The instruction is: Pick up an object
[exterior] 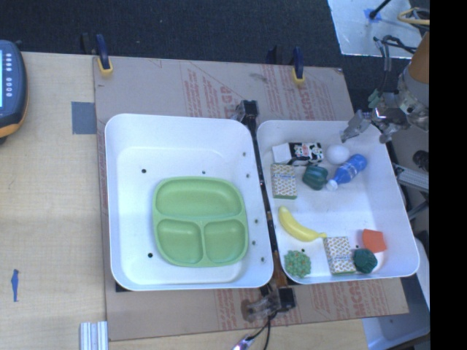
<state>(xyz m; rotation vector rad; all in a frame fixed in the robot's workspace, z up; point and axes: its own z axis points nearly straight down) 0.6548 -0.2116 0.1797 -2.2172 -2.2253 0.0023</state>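
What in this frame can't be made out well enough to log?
- Claw: small and dark over the right bin's far corner; open or shut is unreadable.
- Arm: cut off by the view's right side.
- Black-and-white item: too small to identify.
- Patterned packets: print too blurred to read.

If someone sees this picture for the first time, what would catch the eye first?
Probably the green divided plate, alone in the left bin. Next, the right bin with its small things: a yellow banana, a blue bottle and an orange block.
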